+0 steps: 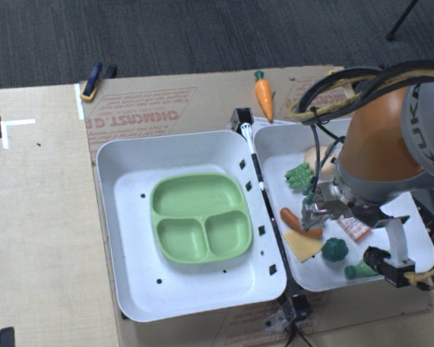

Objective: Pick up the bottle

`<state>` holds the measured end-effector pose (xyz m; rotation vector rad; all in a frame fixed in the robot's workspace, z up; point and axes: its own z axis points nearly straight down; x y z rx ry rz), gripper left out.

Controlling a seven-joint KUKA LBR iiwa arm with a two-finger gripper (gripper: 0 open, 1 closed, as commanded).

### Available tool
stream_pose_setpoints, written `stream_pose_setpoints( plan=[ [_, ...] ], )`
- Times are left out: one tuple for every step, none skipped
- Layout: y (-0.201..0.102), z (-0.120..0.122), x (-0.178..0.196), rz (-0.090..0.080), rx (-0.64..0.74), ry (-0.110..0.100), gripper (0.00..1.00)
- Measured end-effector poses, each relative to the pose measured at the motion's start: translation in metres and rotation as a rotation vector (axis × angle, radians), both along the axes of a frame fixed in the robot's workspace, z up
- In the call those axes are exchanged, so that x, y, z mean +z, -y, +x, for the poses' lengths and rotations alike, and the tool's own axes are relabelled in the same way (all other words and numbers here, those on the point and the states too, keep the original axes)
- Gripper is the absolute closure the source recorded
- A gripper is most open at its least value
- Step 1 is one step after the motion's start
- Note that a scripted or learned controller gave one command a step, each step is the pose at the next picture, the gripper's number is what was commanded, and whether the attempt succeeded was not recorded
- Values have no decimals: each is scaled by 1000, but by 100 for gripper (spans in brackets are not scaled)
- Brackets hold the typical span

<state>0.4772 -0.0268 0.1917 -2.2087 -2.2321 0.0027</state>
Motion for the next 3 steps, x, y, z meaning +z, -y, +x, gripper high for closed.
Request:
stream_pose_setpoints(
  plan=[
    [-49, 0, 0, -1, -91, 1, 100],
    [-119, 0, 0, -1, -116, 1, 100],
    [-201, 4, 38, -2, 19, 0, 100]
  ],
)
